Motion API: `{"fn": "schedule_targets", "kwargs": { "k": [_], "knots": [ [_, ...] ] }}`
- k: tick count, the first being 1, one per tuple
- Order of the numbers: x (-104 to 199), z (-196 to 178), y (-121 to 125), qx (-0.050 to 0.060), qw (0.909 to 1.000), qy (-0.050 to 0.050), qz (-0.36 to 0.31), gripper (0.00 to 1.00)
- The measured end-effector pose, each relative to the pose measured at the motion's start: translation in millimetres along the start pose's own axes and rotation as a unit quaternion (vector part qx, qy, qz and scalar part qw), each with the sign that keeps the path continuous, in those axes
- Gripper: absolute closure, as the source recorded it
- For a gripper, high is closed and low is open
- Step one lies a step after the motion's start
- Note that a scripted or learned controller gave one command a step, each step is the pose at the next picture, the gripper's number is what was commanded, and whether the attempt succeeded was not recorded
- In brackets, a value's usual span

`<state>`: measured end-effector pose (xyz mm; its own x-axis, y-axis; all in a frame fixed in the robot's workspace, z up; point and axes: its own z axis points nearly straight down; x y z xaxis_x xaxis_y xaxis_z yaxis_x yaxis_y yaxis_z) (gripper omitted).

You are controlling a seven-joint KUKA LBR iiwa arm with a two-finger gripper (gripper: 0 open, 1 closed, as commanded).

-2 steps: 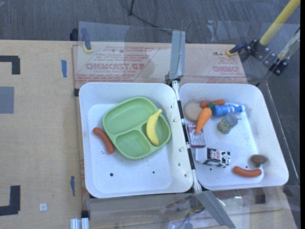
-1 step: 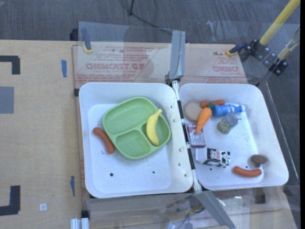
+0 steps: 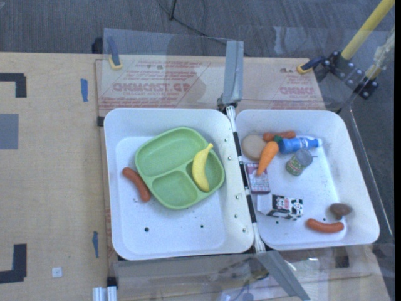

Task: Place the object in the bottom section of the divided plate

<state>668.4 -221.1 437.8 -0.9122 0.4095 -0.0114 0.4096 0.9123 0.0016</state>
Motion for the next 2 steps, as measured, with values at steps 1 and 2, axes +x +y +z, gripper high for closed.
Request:
{"fn": "schedule_targets", "kwargs": {
  "k": [1, 2],
  "knots": [
    [78.8, 5.5, 23.2, 0.0, 0.9958, 0.003, 0.091, 1.0],
    [12.5, 0.0, 0.0, 0.0, 1.0, 0.0, -0.007, 1.0]
  ]
}}
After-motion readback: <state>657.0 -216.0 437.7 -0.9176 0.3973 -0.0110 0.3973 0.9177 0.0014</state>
